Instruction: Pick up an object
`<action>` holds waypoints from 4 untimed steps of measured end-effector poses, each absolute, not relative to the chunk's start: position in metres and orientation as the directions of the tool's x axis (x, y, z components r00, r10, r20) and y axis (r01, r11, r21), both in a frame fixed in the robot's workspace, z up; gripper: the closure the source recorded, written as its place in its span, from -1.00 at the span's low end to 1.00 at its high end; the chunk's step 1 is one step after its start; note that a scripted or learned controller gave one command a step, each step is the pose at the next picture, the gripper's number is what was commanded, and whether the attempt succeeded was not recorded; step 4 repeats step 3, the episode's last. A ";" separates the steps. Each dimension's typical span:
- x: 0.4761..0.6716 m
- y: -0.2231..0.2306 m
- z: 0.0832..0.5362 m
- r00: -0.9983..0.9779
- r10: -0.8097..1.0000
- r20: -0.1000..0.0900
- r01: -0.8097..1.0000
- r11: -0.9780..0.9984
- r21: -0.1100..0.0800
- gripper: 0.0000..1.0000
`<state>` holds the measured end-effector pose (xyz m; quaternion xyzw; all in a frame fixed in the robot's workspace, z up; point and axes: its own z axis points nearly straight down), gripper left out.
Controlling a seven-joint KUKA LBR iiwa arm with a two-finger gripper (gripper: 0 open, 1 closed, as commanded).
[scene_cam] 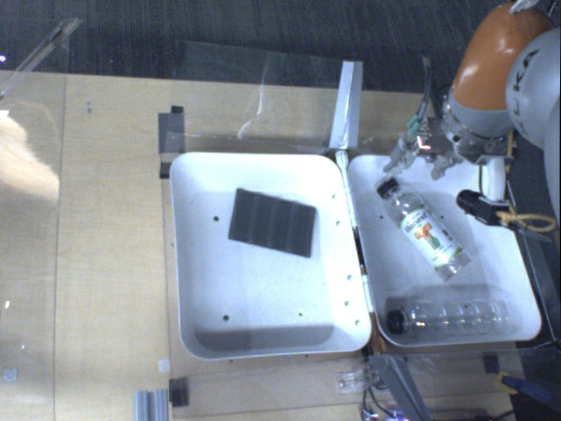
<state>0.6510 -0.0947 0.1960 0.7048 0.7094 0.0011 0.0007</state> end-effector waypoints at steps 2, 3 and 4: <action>0.627 -0.132 0.106 -0.236 0.972 -0.004 0.972 0.236 0.014 1.00; 0.670 -0.065 0.186 -0.338 0.941 -0.002 0.941 0.338 0.008 1.00; 0.670 -0.065 0.186 -0.338 0.941 -0.002 0.941 0.338 0.008 1.00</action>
